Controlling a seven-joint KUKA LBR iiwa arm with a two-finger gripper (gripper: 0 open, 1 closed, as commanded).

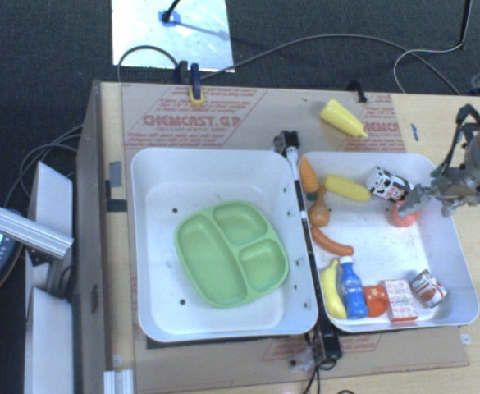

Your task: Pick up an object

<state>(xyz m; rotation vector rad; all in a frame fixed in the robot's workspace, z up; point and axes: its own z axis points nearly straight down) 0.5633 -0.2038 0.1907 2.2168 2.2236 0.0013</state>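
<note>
— So where does the gripper [420,197] sit?
— Over the right bin [457,257], near its far right side, just above a red toy [402,215].
— Fingers apart or together?
— Too blurred to tell.
— And the left bin [153,245]?
— It holds a green tray [231,253].

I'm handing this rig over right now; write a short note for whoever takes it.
Gripper: over the right bin's far right part, beside a red-orange item; a grasp cannot be confirmed.
Right bin: carrot, yellow corn, black-and-white carton, sausage, banana, blue bottle, small boxes along the near edge.
Left bin: green divided plate.
Yellow item lies on the bench beyond the bins.
Done: nothing lifted. Left: pick one object.
</note>
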